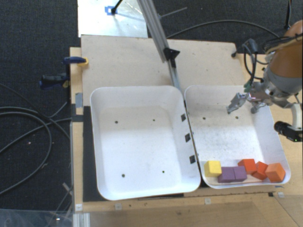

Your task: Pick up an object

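- The gripper (pixel 242 103) hangs over the far part of the right bin (pixel 222 136) with nothing between its fingers; whether they are apart or together I cannot tell
- The yellow block (pixel 213 168), purple block (pixel 232 174) and orange blocks (pixel 262 170) crowd the bin's near wall, probably slid down its tilt
- No readable writing anywhere

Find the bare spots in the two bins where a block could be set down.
The left bin is bare across its floor. The right bin is free between the gripper and the near wall, where yellow, purple and orange blocks crowd together.
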You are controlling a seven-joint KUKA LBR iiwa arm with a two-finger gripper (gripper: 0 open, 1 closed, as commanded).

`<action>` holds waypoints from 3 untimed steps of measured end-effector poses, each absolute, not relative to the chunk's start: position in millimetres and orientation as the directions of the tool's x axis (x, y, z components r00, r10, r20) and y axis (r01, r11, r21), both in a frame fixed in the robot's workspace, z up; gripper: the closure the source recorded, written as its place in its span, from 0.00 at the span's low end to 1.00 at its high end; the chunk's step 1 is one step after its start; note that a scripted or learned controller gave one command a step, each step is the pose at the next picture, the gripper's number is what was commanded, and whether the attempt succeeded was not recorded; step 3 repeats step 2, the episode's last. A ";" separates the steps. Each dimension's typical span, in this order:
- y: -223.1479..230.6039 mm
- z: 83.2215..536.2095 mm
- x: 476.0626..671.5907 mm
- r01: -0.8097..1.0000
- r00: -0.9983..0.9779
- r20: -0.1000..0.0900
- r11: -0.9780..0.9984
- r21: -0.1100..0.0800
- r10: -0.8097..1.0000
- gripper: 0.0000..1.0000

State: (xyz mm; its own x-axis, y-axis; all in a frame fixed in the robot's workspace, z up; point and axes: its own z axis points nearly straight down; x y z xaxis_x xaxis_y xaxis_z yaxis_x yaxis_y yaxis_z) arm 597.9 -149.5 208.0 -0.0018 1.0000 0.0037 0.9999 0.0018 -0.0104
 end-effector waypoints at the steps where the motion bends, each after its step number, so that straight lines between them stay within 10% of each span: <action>1: -141.2 124.4 596.4 1.000 -0.001 0.001 0.001 -0.005 1.000 0.00; 2: -116.7 87.8 534.3 1.000 0.000 0.003 0.000 -0.006 1.000 0.00; 3: -116.7 87.8 534.3 1.000 0.000 0.003 0.000 -0.006 1.000 0.00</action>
